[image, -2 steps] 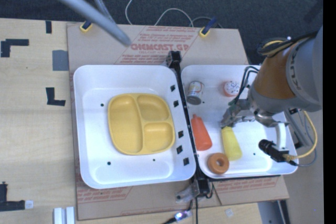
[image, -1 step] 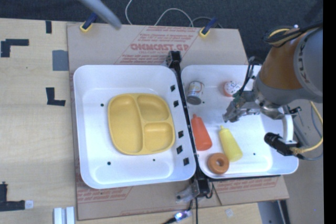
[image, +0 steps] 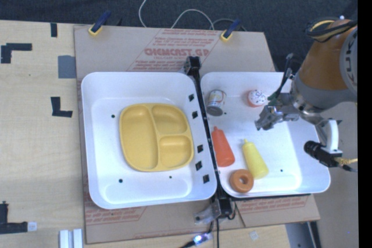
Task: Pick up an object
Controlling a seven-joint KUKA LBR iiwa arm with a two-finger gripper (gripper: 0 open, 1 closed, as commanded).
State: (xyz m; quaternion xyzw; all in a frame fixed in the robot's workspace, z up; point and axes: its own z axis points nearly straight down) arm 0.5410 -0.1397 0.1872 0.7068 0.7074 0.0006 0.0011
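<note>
Both bins: white; left bin point(image: 99, 125), right bin point(image: 290, 177). Divided plate point(image: 156, 136): plain yellow. Bottle point(image: 222, 147): orange. Second bottle point(image: 254, 158): yellow. Ring-shaped doughnut point(image: 241, 180): orange-brown. Small can point(image: 215, 101): silver-grey. Small ball point(image: 256, 97): white with red patches. Board point(image: 174, 52) under bins: brown cardboard, red lettering. Clamps point(image: 99, 22): yellow and blue.

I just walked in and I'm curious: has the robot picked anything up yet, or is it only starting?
Nothing looks picked up yet. The can, pink ball, orange bottle, yellow bottle and donut all lie in the right bin. The gripper hovers low beside the ball, with nothing visible in it. Grasping and lifting are left.
</note>
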